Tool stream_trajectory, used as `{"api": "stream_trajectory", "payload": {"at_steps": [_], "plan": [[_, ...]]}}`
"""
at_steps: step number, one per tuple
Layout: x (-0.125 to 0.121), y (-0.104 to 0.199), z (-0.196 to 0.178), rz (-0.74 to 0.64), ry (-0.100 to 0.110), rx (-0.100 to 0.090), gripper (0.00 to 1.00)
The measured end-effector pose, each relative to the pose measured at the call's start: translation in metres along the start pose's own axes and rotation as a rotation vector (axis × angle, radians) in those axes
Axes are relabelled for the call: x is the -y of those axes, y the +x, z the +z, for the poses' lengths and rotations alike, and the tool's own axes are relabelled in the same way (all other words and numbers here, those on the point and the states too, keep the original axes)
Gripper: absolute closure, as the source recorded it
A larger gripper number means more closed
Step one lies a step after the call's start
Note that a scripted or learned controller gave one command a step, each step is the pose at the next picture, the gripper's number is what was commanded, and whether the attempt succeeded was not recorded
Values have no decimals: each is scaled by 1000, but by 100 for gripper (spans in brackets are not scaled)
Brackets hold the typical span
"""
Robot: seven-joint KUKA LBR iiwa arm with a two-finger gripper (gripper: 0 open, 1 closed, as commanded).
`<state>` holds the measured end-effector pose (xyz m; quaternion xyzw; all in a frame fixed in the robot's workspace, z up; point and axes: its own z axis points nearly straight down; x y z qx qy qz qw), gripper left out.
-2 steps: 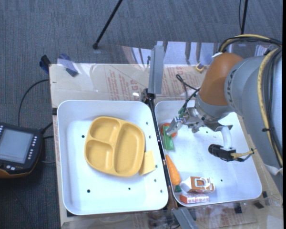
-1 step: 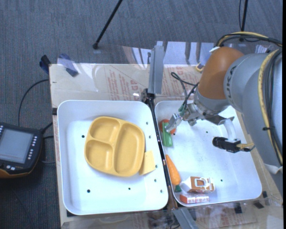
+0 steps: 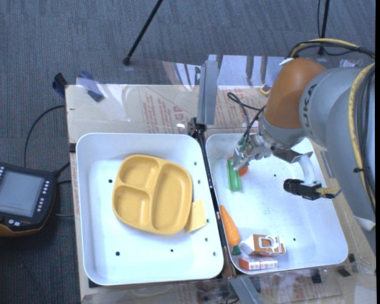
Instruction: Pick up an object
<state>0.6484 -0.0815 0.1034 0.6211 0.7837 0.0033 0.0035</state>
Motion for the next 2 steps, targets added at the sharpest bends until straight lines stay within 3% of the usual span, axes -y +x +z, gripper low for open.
{"api": "stream_trajectory", "payload": {"at_steps": [1, 2], "plan": [[0, 0, 1, -1, 2, 0, 0], [0, 0, -9, -4, 1, 1, 100]]}}
